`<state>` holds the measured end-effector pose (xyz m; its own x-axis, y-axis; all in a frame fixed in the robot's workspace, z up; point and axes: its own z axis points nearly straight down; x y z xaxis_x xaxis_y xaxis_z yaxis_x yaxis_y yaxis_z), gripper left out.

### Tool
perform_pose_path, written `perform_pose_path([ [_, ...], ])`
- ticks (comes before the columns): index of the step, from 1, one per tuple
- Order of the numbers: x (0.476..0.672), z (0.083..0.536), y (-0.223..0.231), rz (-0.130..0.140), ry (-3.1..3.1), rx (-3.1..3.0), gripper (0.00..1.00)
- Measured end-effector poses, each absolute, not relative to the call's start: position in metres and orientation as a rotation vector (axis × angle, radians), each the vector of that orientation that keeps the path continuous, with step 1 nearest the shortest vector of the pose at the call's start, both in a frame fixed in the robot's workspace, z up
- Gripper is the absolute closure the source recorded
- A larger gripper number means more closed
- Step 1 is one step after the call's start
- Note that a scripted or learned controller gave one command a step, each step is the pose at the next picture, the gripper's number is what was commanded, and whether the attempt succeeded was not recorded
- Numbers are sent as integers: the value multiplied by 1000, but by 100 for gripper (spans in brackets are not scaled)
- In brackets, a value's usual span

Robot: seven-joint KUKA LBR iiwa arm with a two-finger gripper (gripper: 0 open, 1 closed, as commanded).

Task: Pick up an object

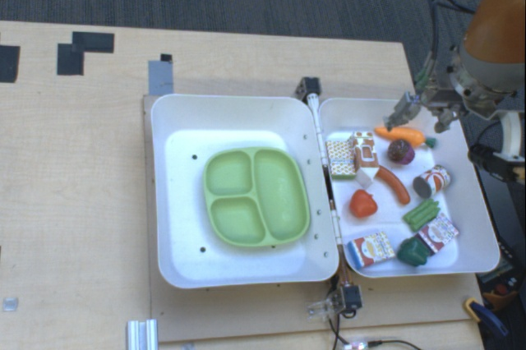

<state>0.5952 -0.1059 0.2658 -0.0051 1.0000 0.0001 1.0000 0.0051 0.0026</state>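
Note:
The right bin (481, 213) holds several toy foods. An orange carrot (400, 135) lies at the back with a dark purple onion (401, 151) just in front of it. Further forward are a brown sausage (393, 184), a red pepper (363, 204), a small can (431, 180), a green pickle (421, 214), a dark green pepper (412, 251) and small printed cartons (341, 158). My gripper (426, 113) hangs above the bin's back edge, just behind the carrot. It is open, its two fingers spread with nothing between them.
The left bin (177, 176) carries a light green divided plate (255, 197). A ridge (322, 168) separates the two bins. The grey arm with its orange band (493, 28) fills the upper right. Black marks and a grey block (160, 77) lie on the wooden bench.

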Motion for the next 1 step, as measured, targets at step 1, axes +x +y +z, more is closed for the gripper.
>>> perform_pose_path([
  [1,580,98,-101,11,2216,2214,0],
])
